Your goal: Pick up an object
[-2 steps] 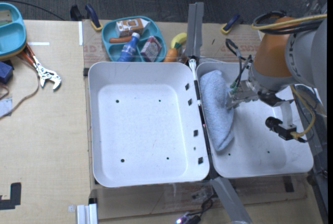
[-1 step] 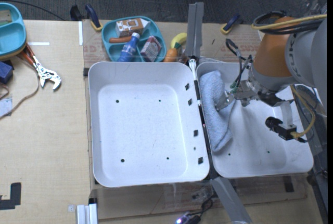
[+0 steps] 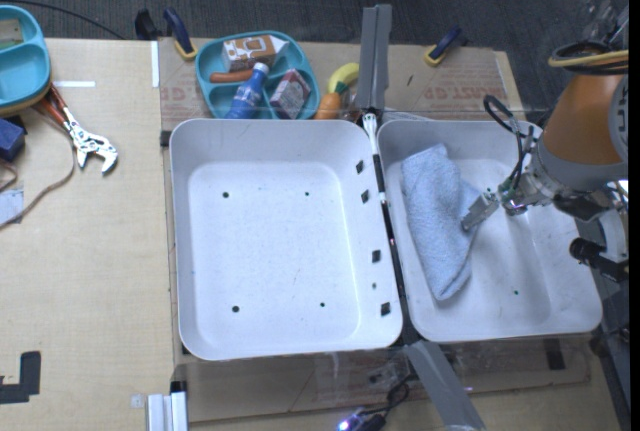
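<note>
Gripper (image 3: 478, 214) sits low in my right bin (image 3: 560, 319), its tip at the light-blue towel (image 3: 437, 216); whether it is clenched or released, I cannot tell from here.

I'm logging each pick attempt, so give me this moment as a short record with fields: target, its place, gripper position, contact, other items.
target: light blue folded cloth towel
place: right white bin, along its left side
gripper: gripper low at the towel's right edge
contact: touching or just short of the towel, cannot tell which
left white bin: no loose items seen
other items: teal divided tray of small items behind the bins; silver wrench on the bench
</note>
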Action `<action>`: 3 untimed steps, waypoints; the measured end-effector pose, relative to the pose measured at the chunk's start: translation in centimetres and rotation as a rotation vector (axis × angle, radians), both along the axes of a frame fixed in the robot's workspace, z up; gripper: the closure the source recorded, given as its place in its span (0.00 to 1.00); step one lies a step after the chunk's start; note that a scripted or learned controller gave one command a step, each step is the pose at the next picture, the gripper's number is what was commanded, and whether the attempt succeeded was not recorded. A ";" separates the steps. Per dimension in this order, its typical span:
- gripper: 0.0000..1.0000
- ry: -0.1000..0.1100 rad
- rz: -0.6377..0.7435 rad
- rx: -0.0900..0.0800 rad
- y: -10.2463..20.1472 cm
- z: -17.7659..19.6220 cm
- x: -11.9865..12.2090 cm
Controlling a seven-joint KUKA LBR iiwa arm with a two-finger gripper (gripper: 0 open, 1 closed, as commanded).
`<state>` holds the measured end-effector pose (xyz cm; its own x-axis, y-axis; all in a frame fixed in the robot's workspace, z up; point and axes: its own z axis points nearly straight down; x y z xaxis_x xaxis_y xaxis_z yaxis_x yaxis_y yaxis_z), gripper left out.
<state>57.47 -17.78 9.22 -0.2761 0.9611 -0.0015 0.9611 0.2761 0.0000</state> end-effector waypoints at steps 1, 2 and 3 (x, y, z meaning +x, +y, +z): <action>0.00 0.001 -0.121 0.002 -0.9 -0.1 -4.6; 0.00 0.001 -0.411 0.000 -3.2 7.3 -2.9; 0.00 0.003 -0.502 0.001 -1.5 9.0 -8.0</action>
